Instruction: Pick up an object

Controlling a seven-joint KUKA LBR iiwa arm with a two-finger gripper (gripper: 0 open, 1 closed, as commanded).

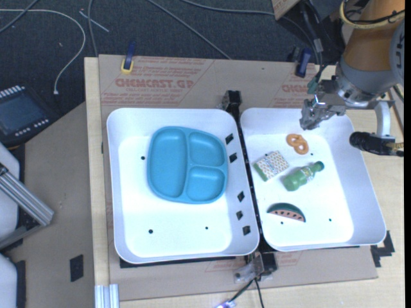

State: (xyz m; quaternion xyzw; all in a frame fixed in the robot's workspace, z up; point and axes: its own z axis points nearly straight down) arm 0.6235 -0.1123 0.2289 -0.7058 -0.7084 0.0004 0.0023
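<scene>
Bench, two white bins. Right bin [359,191], front to back: watermelon slice [286,213]; green bottle [300,176]; patterned packet [271,164]; pretzel [297,143]. Gripper [310,121] hovers just behind the pretzel; finger state unclear. Left bin [128,223]: blue divided plate [187,164].

The arm [376,31] runs off the frame's top right corner, the gripper [313,117] is too small and dark to tell how its fingers stand, the print on the small patterned packet [271,165] cannot be read — and a dark device [19,111] is cut by the left edge.
</scene>
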